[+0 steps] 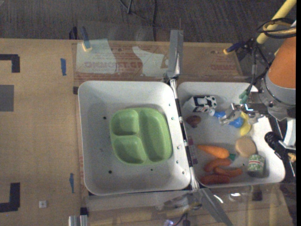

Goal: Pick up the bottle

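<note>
The bottle (204, 103) is white with black cow patches and lies on its side in the upper left of the right bin (277, 175), its blue cap pointing right. My gripper (232, 116) hangs low over the bin just right of that cap, close to it and partly over a yellow banana (245, 128). The grey arm with its orange band (285, 72) comes in from the right edge. Whether the gripper touches the bottle cannot be made out.
The right bin also holds a brown lump (193, 121), a carrot (214, 151), two sausages (221, 165), a round bun (245, 147) and a green can (256, 165). The left bin (91, 126) holds a green divided plate (140, 135). Cables (277, 28) hang at the upper right.
</note>
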Robot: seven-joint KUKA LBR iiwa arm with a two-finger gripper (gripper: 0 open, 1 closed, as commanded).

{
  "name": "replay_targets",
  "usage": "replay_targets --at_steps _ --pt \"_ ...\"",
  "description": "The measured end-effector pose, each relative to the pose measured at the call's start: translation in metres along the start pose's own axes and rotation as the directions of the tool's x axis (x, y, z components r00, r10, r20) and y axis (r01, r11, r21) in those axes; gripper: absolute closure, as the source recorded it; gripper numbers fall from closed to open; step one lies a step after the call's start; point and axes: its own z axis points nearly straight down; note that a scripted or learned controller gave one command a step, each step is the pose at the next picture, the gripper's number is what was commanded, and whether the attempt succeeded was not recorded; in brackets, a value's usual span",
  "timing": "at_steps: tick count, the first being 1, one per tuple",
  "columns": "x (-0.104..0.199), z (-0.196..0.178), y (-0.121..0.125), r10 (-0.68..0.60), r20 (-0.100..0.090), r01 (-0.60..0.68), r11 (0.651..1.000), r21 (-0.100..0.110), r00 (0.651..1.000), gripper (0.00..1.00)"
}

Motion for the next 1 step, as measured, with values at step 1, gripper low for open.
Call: replay_targets --at_steps 1 --pt "-0.0726 0.0476 0.0458 -0.072 0.002 0.072 0.997 -0.004 0.997 0.0"
